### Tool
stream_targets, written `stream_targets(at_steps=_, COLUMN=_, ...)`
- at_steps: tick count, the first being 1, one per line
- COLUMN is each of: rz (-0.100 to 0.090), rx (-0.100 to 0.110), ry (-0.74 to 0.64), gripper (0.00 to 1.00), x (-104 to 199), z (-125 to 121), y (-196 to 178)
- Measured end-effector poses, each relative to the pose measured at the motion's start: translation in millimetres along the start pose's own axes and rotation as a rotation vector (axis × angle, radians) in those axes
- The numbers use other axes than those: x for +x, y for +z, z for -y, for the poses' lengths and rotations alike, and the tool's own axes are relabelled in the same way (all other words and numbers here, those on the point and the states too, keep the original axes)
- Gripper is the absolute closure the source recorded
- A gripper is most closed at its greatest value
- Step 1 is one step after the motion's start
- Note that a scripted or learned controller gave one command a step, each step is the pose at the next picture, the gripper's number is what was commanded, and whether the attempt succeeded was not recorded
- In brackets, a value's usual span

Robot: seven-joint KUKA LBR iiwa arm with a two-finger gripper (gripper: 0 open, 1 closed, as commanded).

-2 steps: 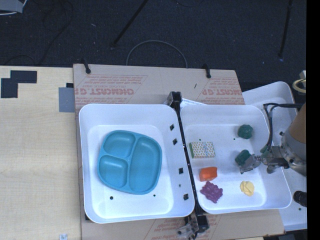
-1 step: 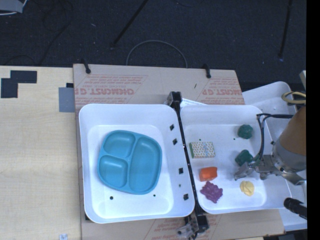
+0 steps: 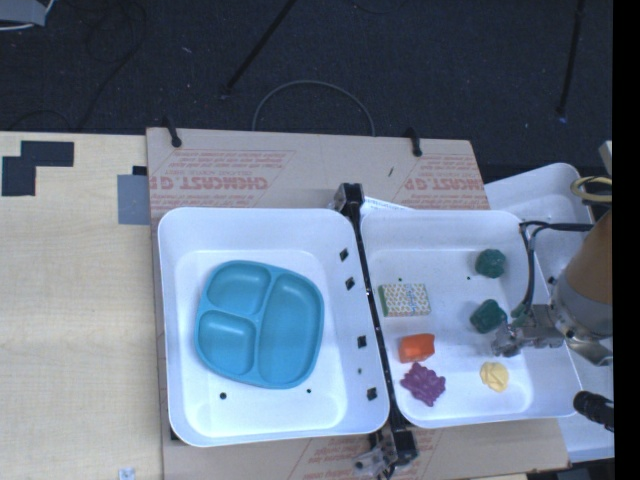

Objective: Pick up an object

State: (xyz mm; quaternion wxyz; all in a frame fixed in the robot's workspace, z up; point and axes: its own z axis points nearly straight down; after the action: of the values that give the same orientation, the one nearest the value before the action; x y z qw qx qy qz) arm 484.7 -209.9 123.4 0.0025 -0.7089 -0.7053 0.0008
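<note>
A dark green lump [image 3: 488,315] is taken as the likeliest object to be picked up; in the camera view it is seen in the right bin [image 3: 455,230], just beside the gripper [image 3: 512,341], which is placed low near the bin's right wall. Whether the fingers are spread or closed cannot be told, and nothing is seen held between them. A yellow piece [image 3: 494,375] is found just below. For a clean grasp, the gripper should be centred over one object, lowered squarely, and kept off the wall.
</note>
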Motion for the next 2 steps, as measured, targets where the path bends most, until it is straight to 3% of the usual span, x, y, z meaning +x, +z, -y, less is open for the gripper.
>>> stream_targets(at_steps=2, rz=0.003, rx=-0.007, ry=-0.007, gripper=1.0, x=7, z=-5, y=-88)
